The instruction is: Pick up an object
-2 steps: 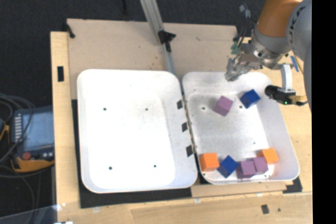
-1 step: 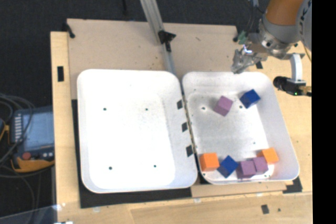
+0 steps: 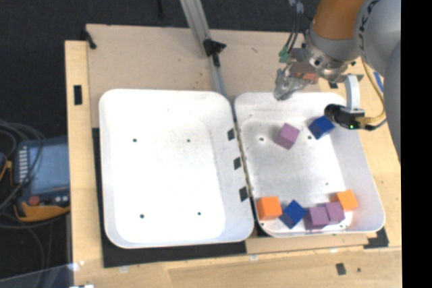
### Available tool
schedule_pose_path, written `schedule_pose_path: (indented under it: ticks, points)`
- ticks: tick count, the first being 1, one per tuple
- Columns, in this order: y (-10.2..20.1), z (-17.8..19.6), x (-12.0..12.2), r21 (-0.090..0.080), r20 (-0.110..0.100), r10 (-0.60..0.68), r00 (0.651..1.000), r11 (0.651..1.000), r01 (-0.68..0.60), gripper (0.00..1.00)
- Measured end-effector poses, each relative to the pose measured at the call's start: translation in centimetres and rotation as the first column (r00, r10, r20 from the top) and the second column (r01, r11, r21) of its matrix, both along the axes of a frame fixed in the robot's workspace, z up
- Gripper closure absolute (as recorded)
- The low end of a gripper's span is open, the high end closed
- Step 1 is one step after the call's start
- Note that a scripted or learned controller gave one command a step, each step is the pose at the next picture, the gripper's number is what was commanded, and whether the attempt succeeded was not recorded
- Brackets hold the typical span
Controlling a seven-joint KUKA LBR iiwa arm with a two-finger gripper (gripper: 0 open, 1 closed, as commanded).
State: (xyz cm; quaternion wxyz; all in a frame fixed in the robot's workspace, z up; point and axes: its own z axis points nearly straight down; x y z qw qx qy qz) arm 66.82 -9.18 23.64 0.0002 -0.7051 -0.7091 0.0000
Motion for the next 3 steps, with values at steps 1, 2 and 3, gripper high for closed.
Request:
schedule_pose_path:
  ticks: [1,2,3]
  points:
    - [5.8,-0.8,-0.5,0.001,0.000,0.001,1.000,1.000,-0.001,1.00]
    - [10.9,0.1,-0.2,0.001,0.003,0.001,1.000,1.000,-0.001,1.00]
    - [16.8,0.9,-1.1,0.002,0.003,0.003,1.000,1.000,-0.003,1.00]
